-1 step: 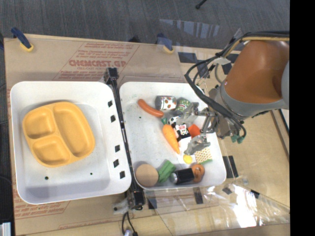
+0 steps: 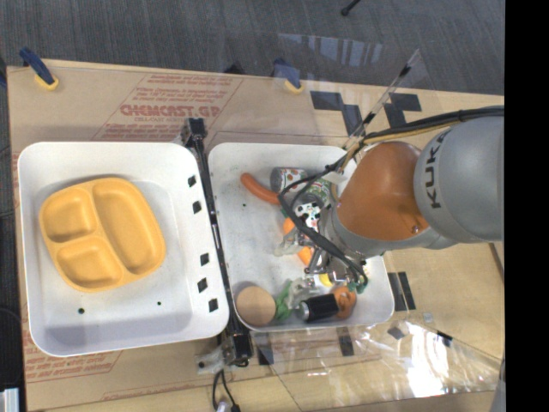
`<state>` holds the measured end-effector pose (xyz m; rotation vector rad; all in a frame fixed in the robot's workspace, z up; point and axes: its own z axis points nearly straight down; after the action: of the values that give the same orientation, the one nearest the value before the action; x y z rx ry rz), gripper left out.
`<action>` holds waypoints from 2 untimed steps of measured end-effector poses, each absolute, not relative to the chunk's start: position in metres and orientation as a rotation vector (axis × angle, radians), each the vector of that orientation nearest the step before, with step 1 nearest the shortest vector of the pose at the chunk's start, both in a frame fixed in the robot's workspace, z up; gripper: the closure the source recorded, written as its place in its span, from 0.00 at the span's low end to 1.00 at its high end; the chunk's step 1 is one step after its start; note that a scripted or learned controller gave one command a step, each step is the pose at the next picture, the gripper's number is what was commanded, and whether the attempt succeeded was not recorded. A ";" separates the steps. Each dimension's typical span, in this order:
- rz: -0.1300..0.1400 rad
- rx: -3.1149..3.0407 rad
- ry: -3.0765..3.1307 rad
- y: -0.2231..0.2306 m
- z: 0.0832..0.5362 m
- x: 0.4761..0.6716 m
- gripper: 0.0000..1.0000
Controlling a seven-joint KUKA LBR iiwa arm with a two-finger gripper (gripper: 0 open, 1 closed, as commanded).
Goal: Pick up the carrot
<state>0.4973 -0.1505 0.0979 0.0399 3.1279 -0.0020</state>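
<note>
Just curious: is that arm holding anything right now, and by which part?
Cannot be told: the arm hides its tool. The carrot lies free in the right bin.

Even, bright overhead light; soft shadows inside the white bins (image 2: 111, 333), glare on clear plastic film (image 2: 412, 350), slightly soft focus throughout.

Two shallow white bins side by side on the bench: left bin (image 2: 34, 230) holds a yellow three-compartment plastic tray (image 2: 101, 232). Right bin (image 2: 236, 230) has an orange carrot (image 2: 258, 188) near its far left, a tan egg-shaped ball (image 2: 255, 305) at the near left corner, a black cylinder (image 2: 323, 308) right of the ball. Grey arm with orange band (image 2: 383, 191) reaches in over the right bin's right half.
</note>
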 end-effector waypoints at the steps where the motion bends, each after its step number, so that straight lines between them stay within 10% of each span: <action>1: -0.003 0.021 3.125 -0.148 0.108 0.499 1.00; 2: 0.001 -0.520 3.095 -0.135 0.092 0.518 1.00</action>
<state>0.5176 -0.1345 0.0920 -0.5197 3.0947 0.0010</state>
